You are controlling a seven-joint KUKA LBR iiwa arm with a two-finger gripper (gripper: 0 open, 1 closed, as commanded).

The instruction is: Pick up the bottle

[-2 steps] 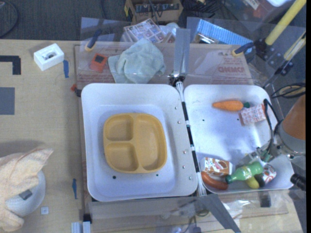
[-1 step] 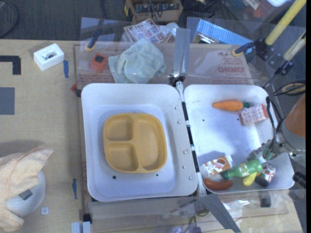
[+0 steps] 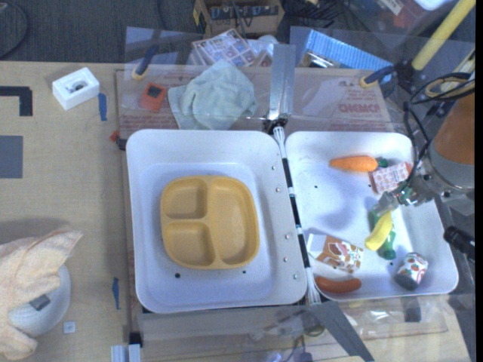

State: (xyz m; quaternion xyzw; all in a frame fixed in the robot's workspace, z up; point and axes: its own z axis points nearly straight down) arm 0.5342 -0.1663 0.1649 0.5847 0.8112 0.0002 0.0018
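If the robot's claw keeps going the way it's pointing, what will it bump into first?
Probably the yellow bottle, which lies just below-left of the claw in the right bin. Height is hard to judge from above.

Open floor at right bin [image 3: 332,145] centre, carrot [image 3: 353,164] behind, banana [image 3: 379,232] and carton [image 3: 339,253] crowding its front-right

A robotics lab is shown. Two white bins [image 3: 281,225] are fixed side by side on a wooden table [image 3: 60,179], with toy food laid in one and a yellow tray [image 3: 210,222] in the other. Loose cables [image 3: 434,89], clamps and taped plastic sheets are seen behind them.
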